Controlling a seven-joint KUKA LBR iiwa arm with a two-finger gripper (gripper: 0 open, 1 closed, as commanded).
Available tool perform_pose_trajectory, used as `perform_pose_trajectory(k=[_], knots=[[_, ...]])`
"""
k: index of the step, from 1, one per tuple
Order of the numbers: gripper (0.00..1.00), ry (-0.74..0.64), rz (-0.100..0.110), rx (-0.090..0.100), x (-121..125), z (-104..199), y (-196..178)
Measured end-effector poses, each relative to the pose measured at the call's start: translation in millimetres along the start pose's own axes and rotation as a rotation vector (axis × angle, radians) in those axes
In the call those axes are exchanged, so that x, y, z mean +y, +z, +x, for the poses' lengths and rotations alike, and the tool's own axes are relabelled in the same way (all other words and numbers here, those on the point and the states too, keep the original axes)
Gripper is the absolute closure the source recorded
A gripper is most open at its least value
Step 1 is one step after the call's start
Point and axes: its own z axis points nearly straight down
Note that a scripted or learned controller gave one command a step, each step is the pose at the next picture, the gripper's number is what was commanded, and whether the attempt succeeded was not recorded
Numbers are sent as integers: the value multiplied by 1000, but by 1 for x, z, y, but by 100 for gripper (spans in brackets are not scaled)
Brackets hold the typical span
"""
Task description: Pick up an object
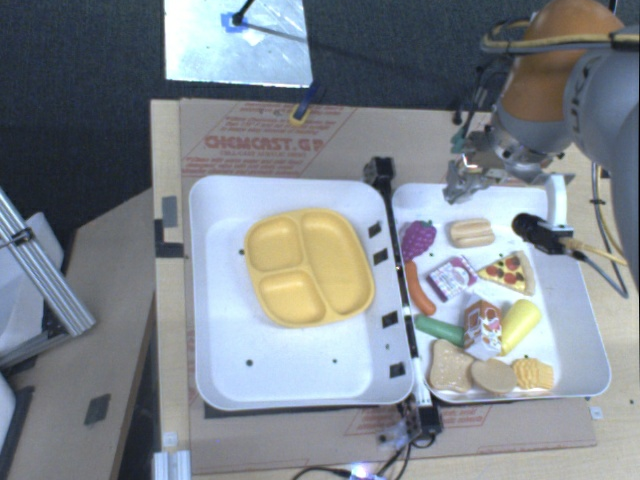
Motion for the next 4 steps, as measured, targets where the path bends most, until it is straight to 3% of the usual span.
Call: perform_pose_trajectory(k=[1,2,3,4], knots=[[100,1,-1,0,-6,54,-15],[100,-1,1,1,-18,105,-14],[100,-1,0,1,-15,161,-4],[100,3,1,0,-20,162,-7]])
